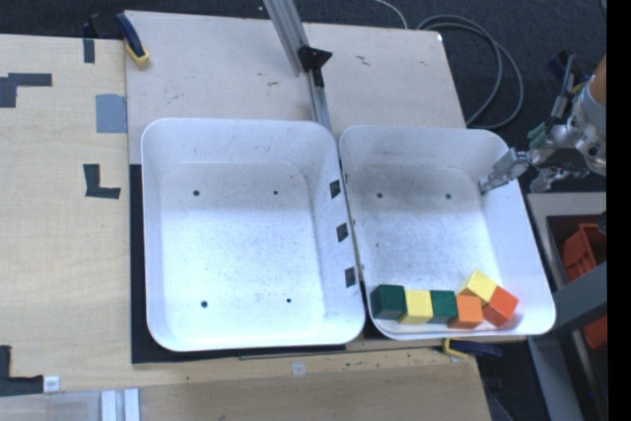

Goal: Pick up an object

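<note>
A: Where are the blocks (444, 303)?

B: In a row along the near wall of the right bin (513, 202).

A: And the gripper (513, 168)?

B: Over that bin's far right rim, well apart from the blocks. It holds nothing.

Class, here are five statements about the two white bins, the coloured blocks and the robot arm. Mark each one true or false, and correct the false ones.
1. The blocks lie in the right bin. True.
2. The blocks sit along the far edge of their bin. False: the green block, the yellow block and the orange block lie along the near edge.
3. The gripper is at the right bin's right rim. True.
4. The gripper holds a block. False: every block lies in the bin.
5. All the blocks are red. False: they are green, yellow and orange.
</note>
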`<state>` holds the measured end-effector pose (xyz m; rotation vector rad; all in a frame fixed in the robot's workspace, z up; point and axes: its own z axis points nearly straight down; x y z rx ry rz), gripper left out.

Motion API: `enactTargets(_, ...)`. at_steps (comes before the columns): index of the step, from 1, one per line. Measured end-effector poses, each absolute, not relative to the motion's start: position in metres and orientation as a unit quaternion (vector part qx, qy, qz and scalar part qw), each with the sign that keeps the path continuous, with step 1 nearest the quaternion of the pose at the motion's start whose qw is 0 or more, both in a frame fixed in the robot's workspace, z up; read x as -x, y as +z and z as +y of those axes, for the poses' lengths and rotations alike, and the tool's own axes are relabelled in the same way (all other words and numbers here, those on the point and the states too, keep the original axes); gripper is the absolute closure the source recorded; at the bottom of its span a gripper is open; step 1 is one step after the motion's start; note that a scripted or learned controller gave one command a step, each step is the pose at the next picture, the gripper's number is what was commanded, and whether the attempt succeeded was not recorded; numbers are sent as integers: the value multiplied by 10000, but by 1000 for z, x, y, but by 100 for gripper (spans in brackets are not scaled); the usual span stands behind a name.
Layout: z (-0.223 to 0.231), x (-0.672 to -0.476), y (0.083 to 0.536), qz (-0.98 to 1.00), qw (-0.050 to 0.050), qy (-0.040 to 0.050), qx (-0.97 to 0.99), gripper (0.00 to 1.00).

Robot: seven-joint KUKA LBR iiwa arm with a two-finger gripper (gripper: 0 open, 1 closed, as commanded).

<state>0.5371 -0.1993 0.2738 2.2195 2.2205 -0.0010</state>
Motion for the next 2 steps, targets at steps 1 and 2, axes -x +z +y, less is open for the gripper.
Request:
enactTargets(1, -209, -542, 307, 7077, 16, 3, -7065, 0)
enactTargets(2, -164, -589, 292, 7095, 4, 1, -7047, 0)
